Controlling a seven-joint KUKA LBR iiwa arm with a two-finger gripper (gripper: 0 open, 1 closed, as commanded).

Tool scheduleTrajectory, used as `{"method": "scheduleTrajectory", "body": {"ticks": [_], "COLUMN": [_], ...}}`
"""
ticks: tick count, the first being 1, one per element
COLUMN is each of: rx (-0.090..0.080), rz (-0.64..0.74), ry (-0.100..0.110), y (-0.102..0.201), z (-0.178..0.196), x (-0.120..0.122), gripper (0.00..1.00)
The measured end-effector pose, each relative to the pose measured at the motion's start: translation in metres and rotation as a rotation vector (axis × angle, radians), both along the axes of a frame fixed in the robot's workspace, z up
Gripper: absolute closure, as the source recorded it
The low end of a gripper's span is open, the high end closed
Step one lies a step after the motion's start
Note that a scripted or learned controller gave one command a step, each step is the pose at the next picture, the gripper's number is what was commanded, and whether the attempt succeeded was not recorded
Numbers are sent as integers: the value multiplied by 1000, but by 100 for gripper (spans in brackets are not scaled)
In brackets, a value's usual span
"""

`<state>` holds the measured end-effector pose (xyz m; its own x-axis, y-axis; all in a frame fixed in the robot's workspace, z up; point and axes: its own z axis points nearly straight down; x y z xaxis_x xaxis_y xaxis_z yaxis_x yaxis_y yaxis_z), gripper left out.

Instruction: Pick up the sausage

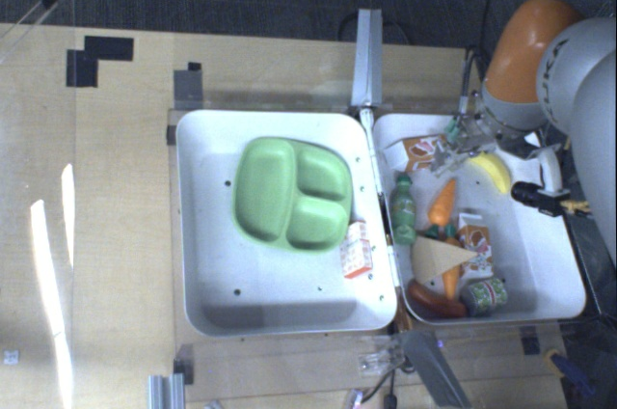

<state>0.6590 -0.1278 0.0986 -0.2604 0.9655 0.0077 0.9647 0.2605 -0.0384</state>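
The sausage (434,300) is a dark red-brown piece lying along the front wall of the right bin (569,301), beside a green can (485,294) and under the tip of a pale cheese wedge (439,255). My gripper (455,147) hangs over the back of the right bin, above a snack packet (420,149) and well behind the sausage. The grey arm with its orange band (525,45) comes in from the right.
The right bin also holds an orange carrot (442,202), a green bottle (402,209) along its left wall and a yellow fruit (492,171). In the left bin (207,301) lie a green divided plate (294,193) and a small red-and-white carton (357,255).
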Motion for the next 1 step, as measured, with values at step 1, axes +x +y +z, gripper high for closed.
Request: {"method": "scheduleTrajectory", "body": {"ticks": [1], "rx": [1], "rz": [2], "ry": [-6], "y": [2], "z": [1], "x": [1], "gripper": [0]}}
